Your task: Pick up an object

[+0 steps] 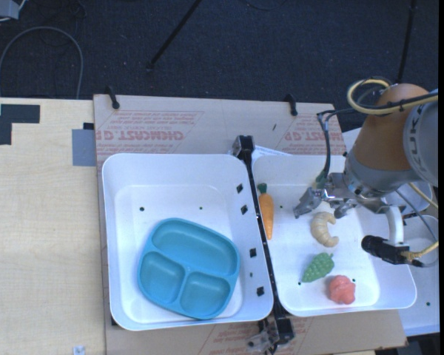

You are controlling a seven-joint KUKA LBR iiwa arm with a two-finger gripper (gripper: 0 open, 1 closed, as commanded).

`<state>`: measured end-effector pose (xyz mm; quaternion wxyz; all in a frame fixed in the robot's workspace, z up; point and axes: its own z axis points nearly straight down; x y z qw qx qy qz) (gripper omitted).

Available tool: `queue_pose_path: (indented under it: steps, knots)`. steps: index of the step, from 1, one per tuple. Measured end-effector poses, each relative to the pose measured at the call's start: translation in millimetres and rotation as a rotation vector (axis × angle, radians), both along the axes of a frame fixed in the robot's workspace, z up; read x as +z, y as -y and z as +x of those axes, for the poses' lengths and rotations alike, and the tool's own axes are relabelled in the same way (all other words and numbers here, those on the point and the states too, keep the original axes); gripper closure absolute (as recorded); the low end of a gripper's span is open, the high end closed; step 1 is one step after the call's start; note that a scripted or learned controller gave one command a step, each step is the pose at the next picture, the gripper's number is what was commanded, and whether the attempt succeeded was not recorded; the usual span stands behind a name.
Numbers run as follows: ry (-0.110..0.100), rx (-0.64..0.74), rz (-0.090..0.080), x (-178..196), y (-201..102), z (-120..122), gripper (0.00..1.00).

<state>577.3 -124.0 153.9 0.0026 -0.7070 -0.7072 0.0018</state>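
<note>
Four toy foods lie in the right bin, where the grey arm reaches in from the right and sets its gripper low over the far half; a cream croissant sits just beneath and nearer, seemingly the piece it is lined up on for the pick. An orange carrot rests against the left wall beside the black divider, with a green bumpy piece and a pink one nearer in the same bin, all apart from the fingers. Two metal fingers splay outward with nothing between them, so the pincer reads as released and no object is grasped. The left bin carries a blue compartment tray lying flat, clear of the arm's reach. How close the fingertips are to the bin floor is hard to judge from above, and the wrist's bulk hides part of the right bin's far right corner
</note>
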Motion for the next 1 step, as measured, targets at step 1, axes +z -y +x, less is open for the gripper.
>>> queue_pose_path:
  steps: [1]
  knots:
    - [0.001,-0.001,0.000,-42.7,0.9,0.5,0.00]
